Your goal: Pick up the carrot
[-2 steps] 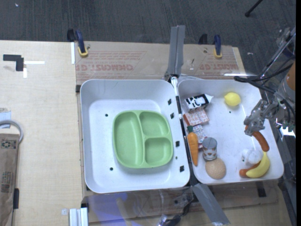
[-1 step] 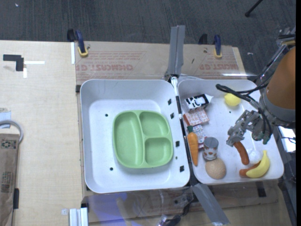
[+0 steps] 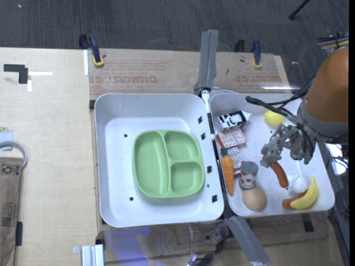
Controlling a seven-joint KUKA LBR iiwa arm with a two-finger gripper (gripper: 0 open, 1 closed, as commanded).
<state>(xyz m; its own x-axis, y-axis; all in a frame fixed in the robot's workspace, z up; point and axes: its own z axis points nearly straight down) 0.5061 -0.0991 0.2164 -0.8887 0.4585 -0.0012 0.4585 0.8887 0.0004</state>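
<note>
1. The carrot (image 3: 227, 174) lies in the right bin (image 3: 327, 201), hard against its left wall, just beside the divider between the two bins
2. Its long axis runs nearly straight up and down the camera view; the broad end is at the top and the thin tip points toward the bottom, leaning very slightly right
3. The gripper (image 3: 273, 155) hangs over the middle of the same bin, to the carrot's right and a little higher in the view, apart from it
4. Between carrot and gripper stand a small tin can (image 3: 249, 175) and a red-and-white packet (image 3: 232, 142); the can is just beside the carrot's lower half
5. The fingers (image 3: 268, 159) point down and to the left, toward the sausage (image 3: 279, 174) that lies just below them; they sit close together with nothing visible between them, but whether they are fully closed I cannot tell
6. Near the bin's lower edge are a brown egg (image 3: 254, 198) and a banana (image 3: 308, 195); a lemon (image 3: 274, 117) sits near the top, partly behind the arm
7. The left bin (image 3: 111, 165) holds a green divided plate (image 3: 168, 164)
</note>
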